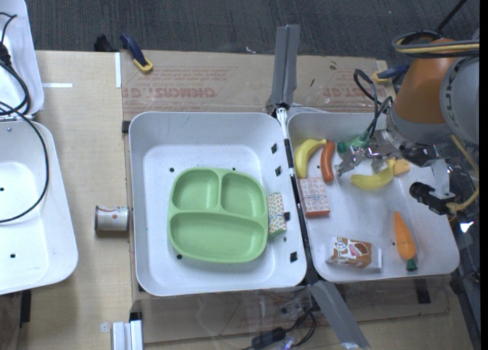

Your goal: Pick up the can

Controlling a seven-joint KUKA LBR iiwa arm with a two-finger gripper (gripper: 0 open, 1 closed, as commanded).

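Note:
The can (112,219) is small and silver with an orange-red label. It lies on its side on the wooden bench, just outside the left bin's (141,188) left wall. My gripper (357,159) hangs low over the right bin (435,268), far to the right of the can. It is among the toy food, between a red sausage (328,162) and a yellow banana (374,180). I see nothing clearly held in it.
A green divided plate (219,215) fills the left bin, with a small patterned packet (276,213) at its right. The right bin also holds a second banana (306,155), a pink box (314,197), a carrot (404,239) and a carton (354,253). A white fixture (30,211) with cables stands at far left.

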